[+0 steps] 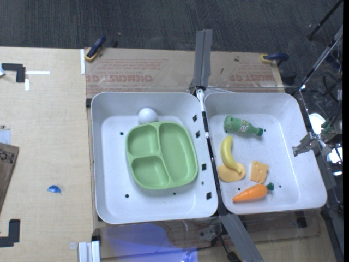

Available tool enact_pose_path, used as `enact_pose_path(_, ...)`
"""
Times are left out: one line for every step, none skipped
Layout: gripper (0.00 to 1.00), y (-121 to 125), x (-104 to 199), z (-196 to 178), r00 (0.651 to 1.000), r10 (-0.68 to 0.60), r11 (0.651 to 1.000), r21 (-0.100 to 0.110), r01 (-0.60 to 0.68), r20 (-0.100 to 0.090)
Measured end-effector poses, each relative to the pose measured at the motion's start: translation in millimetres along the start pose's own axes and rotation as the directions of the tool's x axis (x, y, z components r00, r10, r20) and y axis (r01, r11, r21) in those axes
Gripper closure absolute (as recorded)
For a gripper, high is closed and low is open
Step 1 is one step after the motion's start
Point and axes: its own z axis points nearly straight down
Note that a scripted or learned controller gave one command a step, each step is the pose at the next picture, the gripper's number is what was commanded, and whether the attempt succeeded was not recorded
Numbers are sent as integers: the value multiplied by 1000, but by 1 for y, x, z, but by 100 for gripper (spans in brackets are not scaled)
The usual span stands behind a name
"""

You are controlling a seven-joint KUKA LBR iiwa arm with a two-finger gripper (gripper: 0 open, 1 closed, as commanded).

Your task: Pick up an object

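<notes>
The gripper (303, 148) sits at the right bin's (289, 109) right rim, touching no object; whether it is wide or narrow cannot be told. In that bin lie a green bottle (243, 126), banana (227, 154), cheese (259, 172) and carrot (250, 194). The left bin (109, 201) holds a green plate (162, 155) and white ball (147, 115).

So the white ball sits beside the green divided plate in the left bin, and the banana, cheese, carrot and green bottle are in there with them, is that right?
Not quite. The camera view shows the white ball beside the green divided plate in the left bin, but the banana, cheese, carrot and green bottle lie in the right bin.
</notes>
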Motion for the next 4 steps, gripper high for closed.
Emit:
enact_pose_path(0,9,23,134,999,-33,999,-8,33,1)
enact_pose_path(0,16,10,135,994,-108,994,-7,108,1)
enact_pose_path(0,21,79,139,1000,-16,1000,0,16,-1)
enact_pose_path(100,21,77,131,1000,-12,1000,2,12,1)
